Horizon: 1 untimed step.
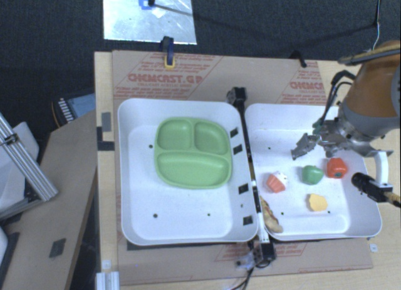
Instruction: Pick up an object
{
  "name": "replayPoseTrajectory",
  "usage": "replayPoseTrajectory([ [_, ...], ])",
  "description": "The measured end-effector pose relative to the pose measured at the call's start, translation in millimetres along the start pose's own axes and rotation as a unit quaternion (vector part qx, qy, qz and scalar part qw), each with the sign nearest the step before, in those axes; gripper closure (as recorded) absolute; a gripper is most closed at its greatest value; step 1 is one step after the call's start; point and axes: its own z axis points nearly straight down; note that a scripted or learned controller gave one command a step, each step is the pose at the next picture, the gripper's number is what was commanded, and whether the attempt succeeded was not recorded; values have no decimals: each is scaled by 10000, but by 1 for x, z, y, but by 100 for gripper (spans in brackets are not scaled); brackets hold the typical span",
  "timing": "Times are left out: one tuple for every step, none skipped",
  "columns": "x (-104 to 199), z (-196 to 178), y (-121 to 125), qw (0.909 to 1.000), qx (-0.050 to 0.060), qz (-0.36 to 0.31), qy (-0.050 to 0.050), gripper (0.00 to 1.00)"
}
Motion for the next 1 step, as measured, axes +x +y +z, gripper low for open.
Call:
replayPoseTrajectory([
  [0, -7, 3, 10000, -67, -13, -10, 0],
])
